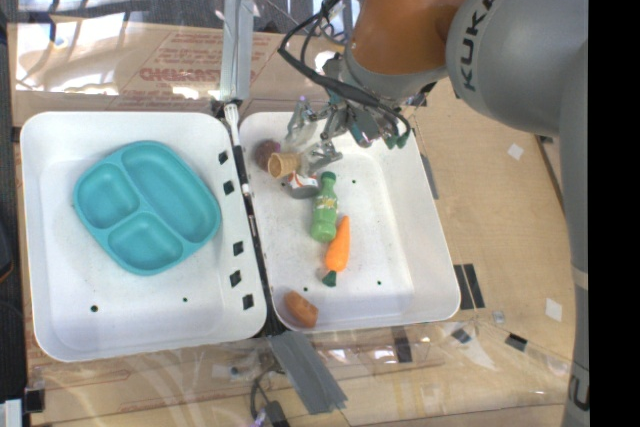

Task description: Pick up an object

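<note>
The grey arm reaches in from three o'clock, its orange band over the far end of the right bin. The left bin carries a teal divided plate at its centre. Both bins sit side by side on the counter.

The jaws hang low at about twelve o'clock in the right bin, among metal linkage and cables; whether they are released or clenched I cannot tell, and nothing is visibly caught in them.

Just below them, toward seven o'clock, lies a small tan cup on its side with a dark round piece beside it. At the bin's centre stands a green bottle, and touching its lower end, an orange carrot. A brown potato-like lump rests at the near rim, around six o'clock.

Judging by this, no pick is complete: every object lies on the bin floor. Closing on one and lifting remain.
</note>
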Controlling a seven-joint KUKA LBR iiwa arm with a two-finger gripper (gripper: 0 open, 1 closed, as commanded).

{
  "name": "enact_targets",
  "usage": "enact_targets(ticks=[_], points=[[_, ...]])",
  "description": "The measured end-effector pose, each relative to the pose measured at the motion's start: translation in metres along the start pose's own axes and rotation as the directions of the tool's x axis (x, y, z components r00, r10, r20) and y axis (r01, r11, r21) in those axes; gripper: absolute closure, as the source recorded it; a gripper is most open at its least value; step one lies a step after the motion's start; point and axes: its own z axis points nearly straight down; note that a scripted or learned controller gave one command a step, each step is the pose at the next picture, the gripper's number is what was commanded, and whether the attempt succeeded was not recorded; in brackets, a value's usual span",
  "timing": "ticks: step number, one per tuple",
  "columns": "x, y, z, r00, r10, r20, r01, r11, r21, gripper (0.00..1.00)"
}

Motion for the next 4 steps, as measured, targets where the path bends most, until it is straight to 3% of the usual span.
enact_targets(ticks=[1,2,3,4], points=[[0.062,0.065,0.021,1.000,-0.024,0.001,0.024,1.000,-0.001,1.00],[0.062,0.057,-0.037,1.000,-0.003,0.009,0.003,1.000,0.005,1.00],[0.065,0.057,-0.082,0.986,-0.168,0.006,0.168,0.986,0.005,1.00],[0.057,0.110,0.024,0.950,-0.314,-0.003,0.314,0.950,-0.003,1.00]])
